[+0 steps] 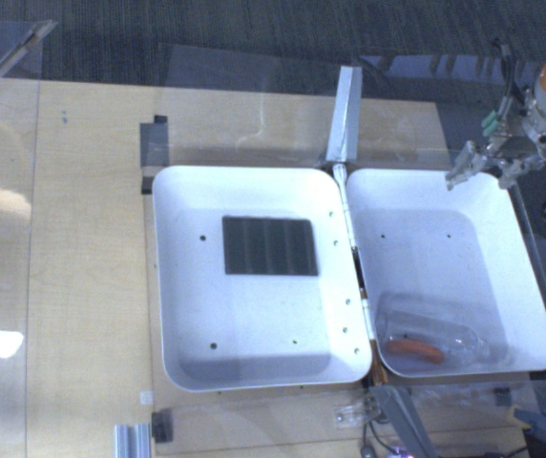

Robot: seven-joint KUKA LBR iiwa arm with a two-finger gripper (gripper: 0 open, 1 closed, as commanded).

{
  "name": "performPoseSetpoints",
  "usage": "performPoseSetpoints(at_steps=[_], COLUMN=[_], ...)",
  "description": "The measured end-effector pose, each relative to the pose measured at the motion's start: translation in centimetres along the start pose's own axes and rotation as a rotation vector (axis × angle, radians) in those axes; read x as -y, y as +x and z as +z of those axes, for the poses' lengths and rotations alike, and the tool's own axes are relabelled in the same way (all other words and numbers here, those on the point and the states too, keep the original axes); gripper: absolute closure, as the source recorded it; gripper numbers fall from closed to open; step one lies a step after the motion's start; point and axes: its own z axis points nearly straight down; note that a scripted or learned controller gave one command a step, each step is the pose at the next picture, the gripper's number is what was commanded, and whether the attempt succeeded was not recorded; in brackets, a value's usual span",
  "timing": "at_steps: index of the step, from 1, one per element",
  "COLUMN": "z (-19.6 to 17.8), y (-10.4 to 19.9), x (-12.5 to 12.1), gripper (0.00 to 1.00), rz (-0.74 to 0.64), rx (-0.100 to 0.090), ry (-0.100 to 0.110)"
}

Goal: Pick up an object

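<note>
A dark grey ribbed rectangular pad (269, 246) lies flat in the left white bin (182, 284), a little back of its middle. A clear plastic piece (440, 327) with an orange-red oblong thing (414, 349) against it rests near the front of the right white bin (521, 265). My gripper (481, 173) hangs over the back right corner of the right bin, well away from both objects. Its fingers are open, and nothing sits between them.
A metal bar (344, 113) stands at the back where the two bins meet. The wooden bench top (63, 256) stretches to the left of the bins. Clamps and cables (388, 427) sit at the front edge below the right bin.
</note>
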Motion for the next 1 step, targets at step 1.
performPoseSetpoints(at_steps=[1], z=[-2.73], y=[-1.56], x=[3.75], gripper=[0.00], rz=[0.100], rx=[0.001], ry=[-0.002])
